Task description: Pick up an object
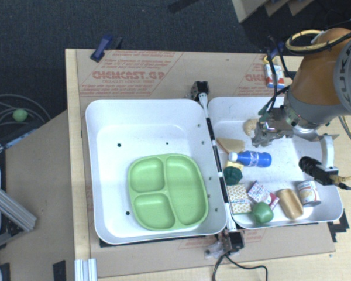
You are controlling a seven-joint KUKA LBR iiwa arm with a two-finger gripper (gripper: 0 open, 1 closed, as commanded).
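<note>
Resting on dark carpet, paper-covered bench under two white bins.

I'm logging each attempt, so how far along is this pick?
Done: the arm has reached the right bin, with the gripper low near its back. In hand: nothing visibly; no object sits between the fingers. Left: grasping and lifting. The blue bottle, green ball and small can all lie in the bin.
</note>
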